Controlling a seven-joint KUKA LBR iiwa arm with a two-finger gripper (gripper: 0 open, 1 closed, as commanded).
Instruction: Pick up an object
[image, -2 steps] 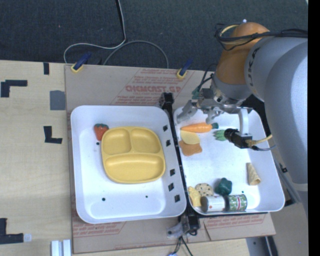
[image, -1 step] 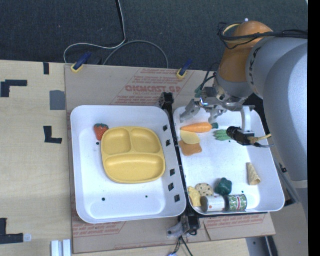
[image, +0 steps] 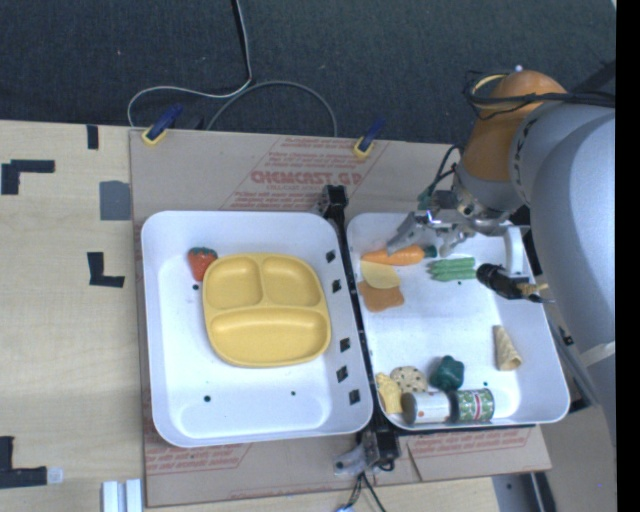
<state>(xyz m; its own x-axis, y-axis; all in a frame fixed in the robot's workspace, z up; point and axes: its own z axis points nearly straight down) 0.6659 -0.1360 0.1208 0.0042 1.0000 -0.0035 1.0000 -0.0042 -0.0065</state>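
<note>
While I'm reaching in from the right, my gripper (image: 428, 228) is hanging over the far end of the right bin (image: 530, 370), just above the carrot (image: 396, 257). Can't tell how it's set, open or closed; nothing is visibly pinched. Green beans (image: 452, 268) are lying just beside the carrot, orange slice (image: 381, 295) right below it. Cone (image: 507, 347), green piece (image: 447, 373), cookie (image: 407, 378) and bottle (image: 455, 407) are sitting at the near end. Left bin (image: 170, 330) is holding a yellow tray (image: 266, 307) and a strawberry (image: 202, 261).
</note>
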